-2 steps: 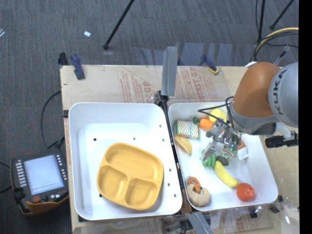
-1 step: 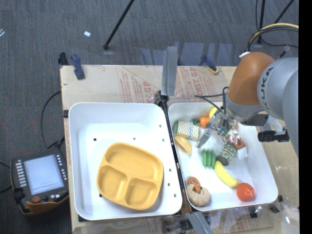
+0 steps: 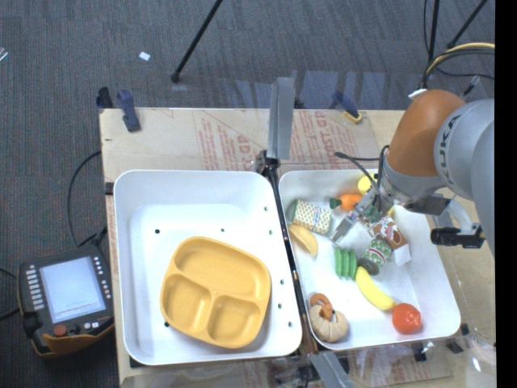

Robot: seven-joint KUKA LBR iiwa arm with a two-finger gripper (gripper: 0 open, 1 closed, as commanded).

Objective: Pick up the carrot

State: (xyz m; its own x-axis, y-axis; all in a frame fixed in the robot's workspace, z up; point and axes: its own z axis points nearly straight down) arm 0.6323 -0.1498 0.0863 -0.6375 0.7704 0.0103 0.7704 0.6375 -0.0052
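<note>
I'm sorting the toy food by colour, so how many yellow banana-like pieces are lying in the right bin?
2. One pale yellow banana slice lies near the right white bin's left wall; one bright yellow banana lies mid-bin beside the green beans. The grey arm could hide more.

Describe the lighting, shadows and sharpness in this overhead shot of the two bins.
Camera view: even, soft light; the yellow divided tray throws only a faint shadow on the left bin, which looks bright but not blown out. The right bin items are slightly soft; the carrot is small and partly hidden by the gripper, so its edges are hard to read. The floor is dim and grainy.
</note>
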